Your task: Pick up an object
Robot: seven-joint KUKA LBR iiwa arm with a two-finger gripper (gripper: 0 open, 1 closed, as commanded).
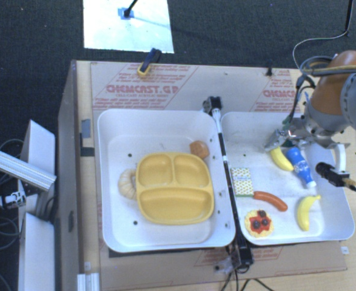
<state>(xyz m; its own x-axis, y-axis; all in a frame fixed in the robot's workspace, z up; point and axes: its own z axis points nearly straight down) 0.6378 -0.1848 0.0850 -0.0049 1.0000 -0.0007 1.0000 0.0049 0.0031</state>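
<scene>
- My gripper [282, 139] sits low over the far part of the right bin [341, 223], the arm coming in from the right.
- I can't tell from this slant how its jaws stand; the metal tips blur together, and I see nothing between them.
- Closest thing: a small banana [281, 159], just below the tips and maybe touching them. Its long axis runs diagonally, from up-left to down-right.
- Right beside that banana, on the arm's side, lies a blue tube [300, 167], nearly parallel to it and touching or almost so.
- I judge the banana the likely target. The move would turn on dropping straight down and closing across its short width, without catching the tube.
- Farther toward the near rim: a sausage [270, 200], a second banana [305, 211] and a tart [259, 222], all well apart from the gripper.
- A sponge [242, 181] lies down-left of it, by the divider.
</scene>
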